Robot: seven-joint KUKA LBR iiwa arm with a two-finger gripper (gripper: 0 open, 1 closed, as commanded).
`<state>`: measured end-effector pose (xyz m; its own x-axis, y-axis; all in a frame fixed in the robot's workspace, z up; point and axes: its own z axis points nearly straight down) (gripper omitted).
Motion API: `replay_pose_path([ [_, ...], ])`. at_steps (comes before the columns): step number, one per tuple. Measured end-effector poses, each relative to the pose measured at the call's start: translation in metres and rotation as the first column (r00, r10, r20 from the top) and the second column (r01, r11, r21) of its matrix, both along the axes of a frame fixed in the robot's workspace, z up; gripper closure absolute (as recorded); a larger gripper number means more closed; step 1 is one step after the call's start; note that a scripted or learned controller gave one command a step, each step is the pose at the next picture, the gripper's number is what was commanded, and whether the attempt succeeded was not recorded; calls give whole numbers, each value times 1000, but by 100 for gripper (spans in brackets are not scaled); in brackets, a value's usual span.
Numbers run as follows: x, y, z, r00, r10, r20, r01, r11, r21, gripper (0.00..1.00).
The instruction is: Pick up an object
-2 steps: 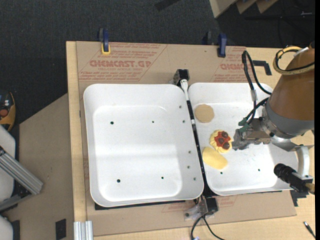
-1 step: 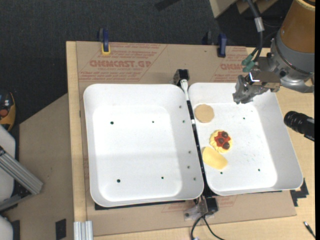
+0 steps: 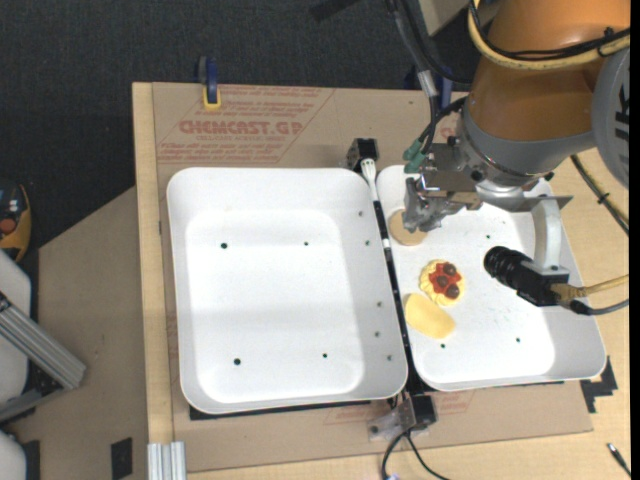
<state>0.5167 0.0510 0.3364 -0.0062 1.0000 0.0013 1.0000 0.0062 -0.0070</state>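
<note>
My gripper (image 3: 418, 218) hangs low over the back left part of the right bin (image 3: 530, 363), under the large orange wrist band. Right below it lies a tan round disc (image 3: 402, 232), partly hidden by the gripper. In front of it, nearer the bin's middle, sits a small round yellow piece with red and dark dots (image 3: 443, 280). A pale yellow flat piece (image 3: 430, 317) lies just in front of that. Nothing shows between the fingers.
The left bin (image 3: 270, 288) is beside the right one, their rims meeting at a black seam. A black cylindrical part (image 3: 517, 273) with a cable sticks out over the right bin's right side. Brown cardboard lies under both bins.
</note>
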Motion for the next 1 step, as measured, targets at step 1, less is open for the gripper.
replay_pose_path([
  [1, -15, -57, -26, 1000, -11, 2, 11, 1000, -1, 100],
])
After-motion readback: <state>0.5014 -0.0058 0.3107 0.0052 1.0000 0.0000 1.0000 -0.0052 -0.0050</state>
